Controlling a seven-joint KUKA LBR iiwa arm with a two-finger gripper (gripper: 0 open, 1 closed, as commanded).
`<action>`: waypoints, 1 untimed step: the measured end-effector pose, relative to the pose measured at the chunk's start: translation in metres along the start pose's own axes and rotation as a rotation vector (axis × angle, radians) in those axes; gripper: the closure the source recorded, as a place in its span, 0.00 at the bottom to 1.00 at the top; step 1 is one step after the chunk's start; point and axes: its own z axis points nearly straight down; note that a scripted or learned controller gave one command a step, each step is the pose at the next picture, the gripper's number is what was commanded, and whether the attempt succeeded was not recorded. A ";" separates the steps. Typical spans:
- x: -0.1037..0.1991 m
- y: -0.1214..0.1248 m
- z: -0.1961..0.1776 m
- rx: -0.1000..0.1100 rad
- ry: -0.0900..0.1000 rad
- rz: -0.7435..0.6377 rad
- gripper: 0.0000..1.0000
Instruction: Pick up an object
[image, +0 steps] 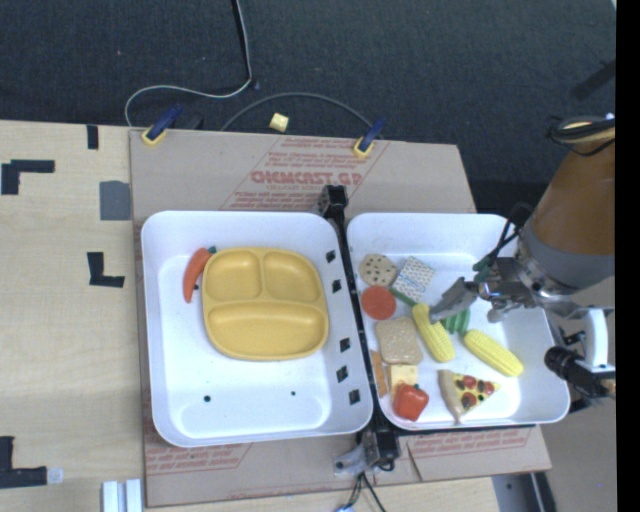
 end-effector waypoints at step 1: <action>-0.022 0.056 0.142 -0.019 -0.005 -0.001 0.00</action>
